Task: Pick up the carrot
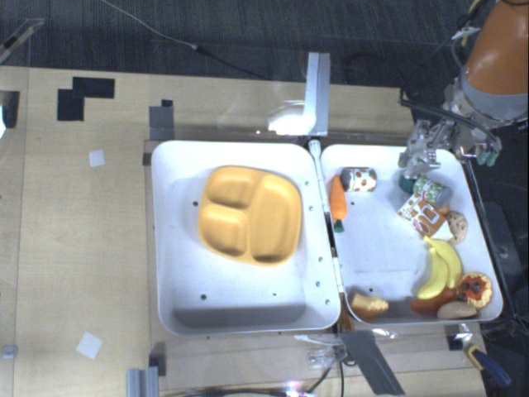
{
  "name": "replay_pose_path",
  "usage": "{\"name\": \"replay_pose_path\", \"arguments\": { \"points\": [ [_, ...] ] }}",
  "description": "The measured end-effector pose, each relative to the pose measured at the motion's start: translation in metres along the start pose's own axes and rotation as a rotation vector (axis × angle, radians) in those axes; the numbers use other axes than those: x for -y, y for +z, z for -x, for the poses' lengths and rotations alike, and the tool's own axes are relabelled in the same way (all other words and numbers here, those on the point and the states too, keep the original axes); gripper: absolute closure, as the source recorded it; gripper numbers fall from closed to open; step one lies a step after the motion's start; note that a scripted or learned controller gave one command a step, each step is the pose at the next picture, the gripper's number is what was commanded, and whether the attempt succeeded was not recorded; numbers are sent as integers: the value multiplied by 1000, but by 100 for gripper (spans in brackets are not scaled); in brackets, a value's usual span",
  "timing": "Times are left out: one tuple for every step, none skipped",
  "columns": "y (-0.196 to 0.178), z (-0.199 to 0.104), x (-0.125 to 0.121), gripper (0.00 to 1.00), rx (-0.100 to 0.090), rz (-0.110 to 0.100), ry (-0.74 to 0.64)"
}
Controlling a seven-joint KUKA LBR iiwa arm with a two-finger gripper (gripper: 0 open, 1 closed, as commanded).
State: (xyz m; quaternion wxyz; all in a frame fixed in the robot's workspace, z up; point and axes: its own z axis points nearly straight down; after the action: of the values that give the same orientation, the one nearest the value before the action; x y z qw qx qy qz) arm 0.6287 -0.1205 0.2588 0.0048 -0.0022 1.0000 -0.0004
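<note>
On the left of the wooden counter (pixel 74 246), a few black marks and small pale squares lay on the bare surface. The left bin (pixel 178 292) held a yellow divided tray (pixel 250 214) with three compartments, set slightly above the bin's middle. A grey metal post (pixel 317 93) stood behind the seam where the two bins met.

In the right bin (pixel 372 255), the carrot (pixel 337 199) lay against the left wall, its length running along that wall, with its green end at the bottom. Just beside it to the right sat a small can (pixel 359 179) on its side. A piece of bread-like toy food (pixel 369 306) rested near the bin's front edge. Farther right, a printed packet (pixel 424 207) lay tilted, a banana (pixel 440 269) curved below it, and several round toy foods clustered in the front right corner.

The gripper (pixel 420 151) hung over the right bin's back right area, above a teal object, well apart from the carrot. Whether it was spread or pressed together could not be told. The arm's orange band (pixel 498 48) rose above it.
</note>
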Motion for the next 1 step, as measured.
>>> {"name": "replay_pose_path", "arguments": {
  "points": [
    [119,-48,-31,0,-8,2,-8]
  ]
}}
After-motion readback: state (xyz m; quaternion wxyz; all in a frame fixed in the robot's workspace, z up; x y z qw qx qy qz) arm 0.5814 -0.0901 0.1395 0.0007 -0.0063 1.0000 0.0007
